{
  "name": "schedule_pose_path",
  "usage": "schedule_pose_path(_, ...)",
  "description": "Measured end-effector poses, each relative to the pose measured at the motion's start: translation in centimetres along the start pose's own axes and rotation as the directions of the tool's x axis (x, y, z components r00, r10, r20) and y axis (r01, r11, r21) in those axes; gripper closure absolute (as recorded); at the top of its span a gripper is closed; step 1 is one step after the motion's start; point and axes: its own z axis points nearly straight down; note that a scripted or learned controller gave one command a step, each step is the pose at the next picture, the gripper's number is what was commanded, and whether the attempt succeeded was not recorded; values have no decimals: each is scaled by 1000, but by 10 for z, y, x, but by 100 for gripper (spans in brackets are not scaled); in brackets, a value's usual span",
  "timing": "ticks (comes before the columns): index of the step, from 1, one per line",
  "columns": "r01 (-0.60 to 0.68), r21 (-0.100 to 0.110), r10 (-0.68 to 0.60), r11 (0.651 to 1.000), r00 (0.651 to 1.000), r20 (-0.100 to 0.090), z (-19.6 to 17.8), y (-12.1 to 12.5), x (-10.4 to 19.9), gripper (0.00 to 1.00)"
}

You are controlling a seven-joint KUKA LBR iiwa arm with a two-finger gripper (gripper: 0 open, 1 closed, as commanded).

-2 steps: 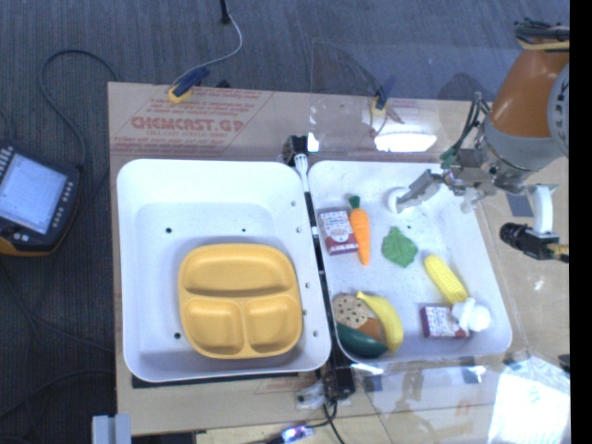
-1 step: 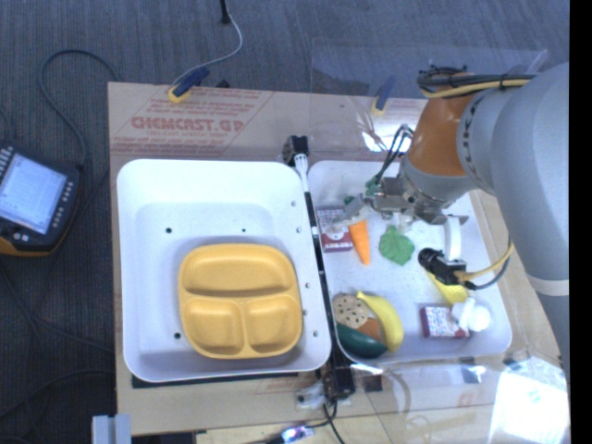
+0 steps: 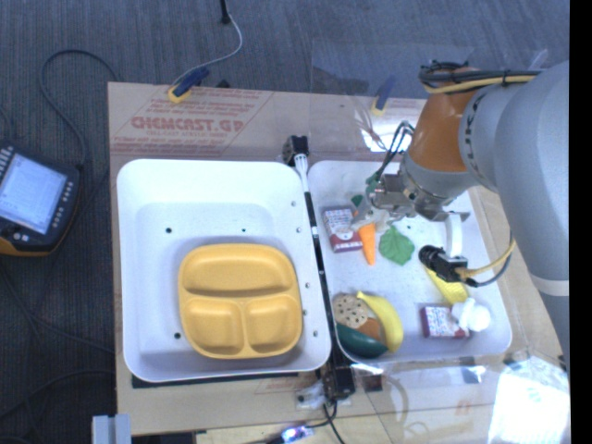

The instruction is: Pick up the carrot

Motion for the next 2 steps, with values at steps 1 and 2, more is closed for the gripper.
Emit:
schedule_pose_path(1,-89,11,89,996,996,3,-72,29,71,100)
schedule_pose_path(2,300,19,-300,954,954,-1,-69,-14,26,100)
